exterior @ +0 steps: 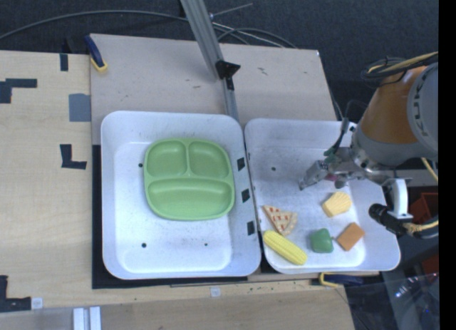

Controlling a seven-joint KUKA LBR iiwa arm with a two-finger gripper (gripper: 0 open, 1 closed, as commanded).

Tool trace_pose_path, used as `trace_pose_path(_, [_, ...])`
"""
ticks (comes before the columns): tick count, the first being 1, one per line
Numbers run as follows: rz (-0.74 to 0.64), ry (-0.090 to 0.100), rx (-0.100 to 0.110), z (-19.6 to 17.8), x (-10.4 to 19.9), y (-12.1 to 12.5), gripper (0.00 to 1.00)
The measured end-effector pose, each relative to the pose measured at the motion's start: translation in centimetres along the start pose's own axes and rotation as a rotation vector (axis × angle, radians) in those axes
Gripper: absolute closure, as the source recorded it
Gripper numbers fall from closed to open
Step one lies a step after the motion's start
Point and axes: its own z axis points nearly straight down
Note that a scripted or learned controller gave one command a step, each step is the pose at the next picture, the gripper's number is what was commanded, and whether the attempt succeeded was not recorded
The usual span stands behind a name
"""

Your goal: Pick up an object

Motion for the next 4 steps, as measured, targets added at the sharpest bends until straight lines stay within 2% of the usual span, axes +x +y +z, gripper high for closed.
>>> trace_pose_path(1, [0.000, 0.000, 0.000, 5.4, 0.1, -0.2, 0.00])
trace_pose_path(2, [-0.001, 0.000, -0.004, 4.1, 0.2, 0.0, 1.00])
trace_pose_path(3, [0.001, -0.002, -0.012, -2.2, 0.1, 0.0, 1.00])
trace_pose_path(4, [0.001, -0.002, -0.012, -7.5, 0.1, 0.0, 1.00])
